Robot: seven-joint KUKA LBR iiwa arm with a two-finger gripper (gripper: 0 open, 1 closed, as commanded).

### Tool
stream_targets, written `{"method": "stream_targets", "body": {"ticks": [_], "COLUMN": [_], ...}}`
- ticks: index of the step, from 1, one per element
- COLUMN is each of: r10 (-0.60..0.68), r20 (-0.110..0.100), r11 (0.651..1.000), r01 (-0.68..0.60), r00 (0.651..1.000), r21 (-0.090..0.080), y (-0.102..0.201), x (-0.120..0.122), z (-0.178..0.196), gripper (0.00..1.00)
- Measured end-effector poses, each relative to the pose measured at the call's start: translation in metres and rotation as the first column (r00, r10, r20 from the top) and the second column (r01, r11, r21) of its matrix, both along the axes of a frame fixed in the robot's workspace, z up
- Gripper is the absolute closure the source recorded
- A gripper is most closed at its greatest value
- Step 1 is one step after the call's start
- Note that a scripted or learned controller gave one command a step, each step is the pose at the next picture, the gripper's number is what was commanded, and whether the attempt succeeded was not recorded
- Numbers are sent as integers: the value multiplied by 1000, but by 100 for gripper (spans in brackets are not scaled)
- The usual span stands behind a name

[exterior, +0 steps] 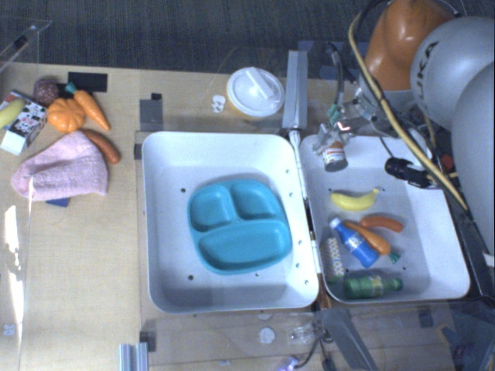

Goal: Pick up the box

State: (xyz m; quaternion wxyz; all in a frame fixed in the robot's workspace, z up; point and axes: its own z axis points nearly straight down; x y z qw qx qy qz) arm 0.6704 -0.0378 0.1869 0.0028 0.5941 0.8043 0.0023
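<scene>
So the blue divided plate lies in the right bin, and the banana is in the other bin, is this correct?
Not quite. The camera view shows the blue divided plate in the left bin, not the right one. The banana is in the other bin, the right bin.

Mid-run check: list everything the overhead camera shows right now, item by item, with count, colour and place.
Bins: 2, white, side by side.
Divided plate: 1, blue, left bin.
Banana: 1, yellow, right bin.
Carrot: 1, orange, right bin.
Sausage: 1, orange-red, right bin.
Bottle: 1, blue, right bin.
Green bottle: 1, right bin near edge.
Box: 1, patterned, right bin's left wall.
Can: 1, right bin top.
Lidded cup: 1, white, behind bins.
Cloth: 1, pink, bench left.
Arm: 1, grey, orange band, right.
Gripper: above the can.
</scene>
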Motion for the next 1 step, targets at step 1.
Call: {"method": "stream_targets", "body": {"ticks": [1], "r10": [237], "r20": [-2], "r11": [971], "r01": [-237], "r00": [971], "r21": [-2], "y": [-40], "x": [-85], "z": [52], "gripper": [100]}}
